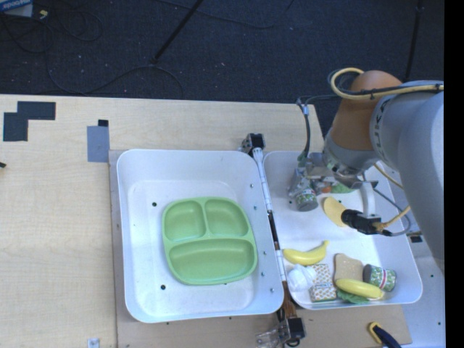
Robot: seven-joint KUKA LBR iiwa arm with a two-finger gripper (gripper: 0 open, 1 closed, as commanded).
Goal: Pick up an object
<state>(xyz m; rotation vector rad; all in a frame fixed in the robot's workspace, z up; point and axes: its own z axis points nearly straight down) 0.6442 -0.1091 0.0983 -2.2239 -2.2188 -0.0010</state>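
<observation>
My gripper [310, 182] hangs low over the far left part of the right bin [406, 285]. Directly under it is a small grey-green can [305, 199], tilted, touching or nearly touching the gripper; whether it is gripped is not visible. A yellow piece [333, 209] lies just right of the can. Nearer the front lie a banana [306, 253], a slice of toast [346, 267], a small printed can [380, 277], a second yellow fruit [358, 288], a white crumpled item [300, 275] and a small packet [322, 290].
The left bin [134, 194] holds a green divided plate [209, 239]. A clamp [254, 143] sits at the far end of the divider between the bins. The arm's grey body [413, 151] overhangs the right bin's far right side.
</observation>
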